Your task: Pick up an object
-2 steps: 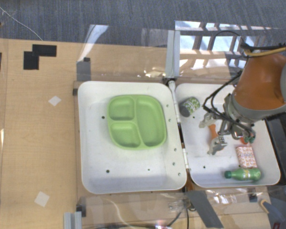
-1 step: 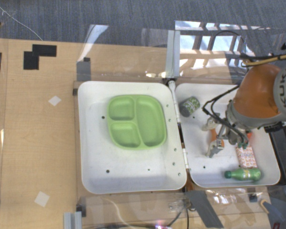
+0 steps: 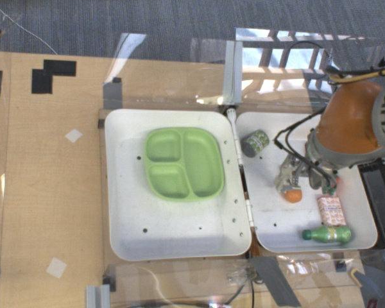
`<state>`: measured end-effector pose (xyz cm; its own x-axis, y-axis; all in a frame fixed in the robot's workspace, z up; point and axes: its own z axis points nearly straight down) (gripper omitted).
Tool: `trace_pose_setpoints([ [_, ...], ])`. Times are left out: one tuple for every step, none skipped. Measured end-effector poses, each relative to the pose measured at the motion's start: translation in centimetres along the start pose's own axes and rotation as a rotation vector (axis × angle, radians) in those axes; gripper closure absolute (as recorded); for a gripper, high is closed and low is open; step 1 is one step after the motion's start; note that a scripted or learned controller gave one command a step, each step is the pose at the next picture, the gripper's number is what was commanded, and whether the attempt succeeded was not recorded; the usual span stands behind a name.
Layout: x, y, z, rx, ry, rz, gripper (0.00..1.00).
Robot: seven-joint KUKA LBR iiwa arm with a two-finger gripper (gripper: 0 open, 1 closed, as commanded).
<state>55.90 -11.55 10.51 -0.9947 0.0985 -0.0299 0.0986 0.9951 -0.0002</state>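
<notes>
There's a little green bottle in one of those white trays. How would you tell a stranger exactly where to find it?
Start at the right-hand white bin, the one the grey and orange arm hangs over. Look along its near edge: the green bottle lies on its side there, just below a small pink carton. It is the only long, bright green thing in that bin.

Bench [image 3: 45, 191] of light wood, black marks [image 3: 51, 74] near its far left. Dark grey carpet [image 3: 179, 11] beyond. Clear panels [image 3: 289, 56] at the far edge catch bright reflected light.
</notes>
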Motion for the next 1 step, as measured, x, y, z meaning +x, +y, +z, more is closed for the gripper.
trace_pose_setpoints([
  [1.51,-4.62,-8.42,0.003,0.019,0.233,1.00],
])
